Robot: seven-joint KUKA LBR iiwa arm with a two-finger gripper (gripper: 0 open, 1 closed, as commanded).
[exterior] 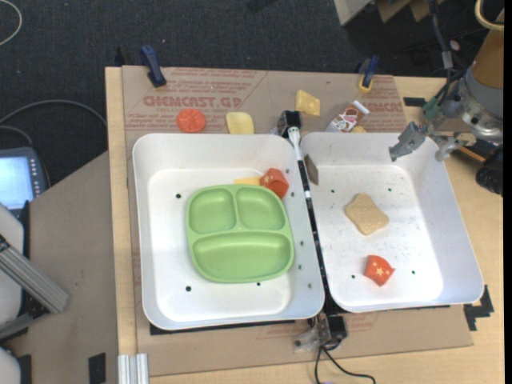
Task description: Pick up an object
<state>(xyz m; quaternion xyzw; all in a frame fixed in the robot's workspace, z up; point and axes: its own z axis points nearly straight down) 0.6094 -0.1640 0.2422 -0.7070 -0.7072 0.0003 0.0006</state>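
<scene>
1. Left bin (pixel 152 214): green divided plate (pixel 238 233) at centre; small red piece (pixel 275 182) touching the plate's far right corner.
2. Right bin (pixel 448 238): bread slice (pixel 366 214) near the middle, red strawberry (pixel 379 270) nearer the front, apart from it.
3. Gripper (pixel 424 138) over the right bin's far right corner, fingers spread, nothing between them.

Green tray (pixel 238 234) in left bin (pixel 152 214)
</scene>
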